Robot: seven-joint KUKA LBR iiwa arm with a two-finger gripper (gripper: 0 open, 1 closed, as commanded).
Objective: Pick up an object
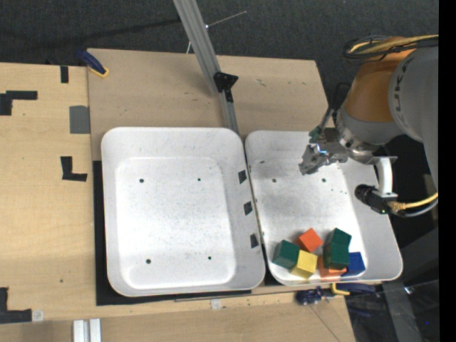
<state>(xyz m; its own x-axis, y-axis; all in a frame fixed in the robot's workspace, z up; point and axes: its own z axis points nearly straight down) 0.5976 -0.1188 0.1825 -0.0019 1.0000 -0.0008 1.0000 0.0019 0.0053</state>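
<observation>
Overhead, the gripper (311, 164) hung at the right bin's (285, 191) twelve o'clock; whether its fingers were spread, I cannot tell. Blocks (318, 254) clustered at six o'clock.

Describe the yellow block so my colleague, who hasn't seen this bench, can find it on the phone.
Of the two white bins, take the right bin, the one the arm reaches over. A cluster of coloured blocks sits in its near corner. The yellow block lies on the cluster's near edge, between a dark green block and an orange block; it is the only yellow one.
</observation>
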